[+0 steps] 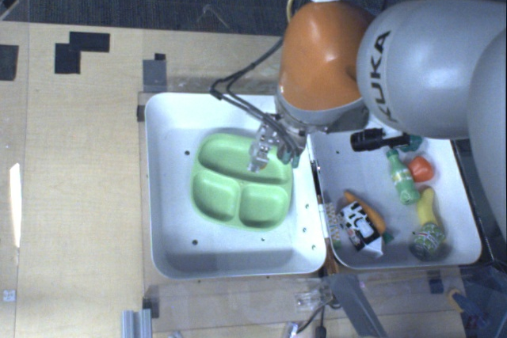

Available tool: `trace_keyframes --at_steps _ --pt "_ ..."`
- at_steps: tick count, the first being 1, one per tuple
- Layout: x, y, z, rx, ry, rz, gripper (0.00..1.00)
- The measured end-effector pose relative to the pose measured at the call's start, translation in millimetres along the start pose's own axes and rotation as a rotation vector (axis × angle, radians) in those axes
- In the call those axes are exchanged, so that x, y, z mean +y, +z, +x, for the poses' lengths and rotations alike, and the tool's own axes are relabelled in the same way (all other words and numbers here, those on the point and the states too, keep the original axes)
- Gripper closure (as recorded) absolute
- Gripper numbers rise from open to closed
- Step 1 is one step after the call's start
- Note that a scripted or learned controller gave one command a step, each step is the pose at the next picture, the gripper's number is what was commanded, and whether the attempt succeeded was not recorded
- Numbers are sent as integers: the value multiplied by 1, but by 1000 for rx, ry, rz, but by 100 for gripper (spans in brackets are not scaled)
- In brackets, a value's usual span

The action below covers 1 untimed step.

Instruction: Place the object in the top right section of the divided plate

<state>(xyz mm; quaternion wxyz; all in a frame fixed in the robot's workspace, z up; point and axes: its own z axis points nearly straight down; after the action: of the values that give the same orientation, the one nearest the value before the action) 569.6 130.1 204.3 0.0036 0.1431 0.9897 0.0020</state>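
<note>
A light green divided plate (220, 187) lies in the left white bin (168, 233), with one long section at the back and two smaller ones at the front. My gripper (268, 153) hangs over the plate's right side, at the back section's right end. A small teal bit (293, 160) shows beside it; I cannot make out what it is or whether it is held. The arm's orange band and grey body hide the space behind the gripper.
The right bin (469, 251) holds a green bottle (401, 178), a red-orange piece (421, 169), a yellow-green item (428, 206), a round greenish item (427, 242), a carrot (372, 216) and a black-and-white toy (358, 224). The bins' shared wall runs just right of the gripper.
</note>
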Motion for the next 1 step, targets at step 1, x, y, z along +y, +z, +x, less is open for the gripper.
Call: trace_keyframes --at_steps 1 --pt "-7 14 64 3 -156 1 100"
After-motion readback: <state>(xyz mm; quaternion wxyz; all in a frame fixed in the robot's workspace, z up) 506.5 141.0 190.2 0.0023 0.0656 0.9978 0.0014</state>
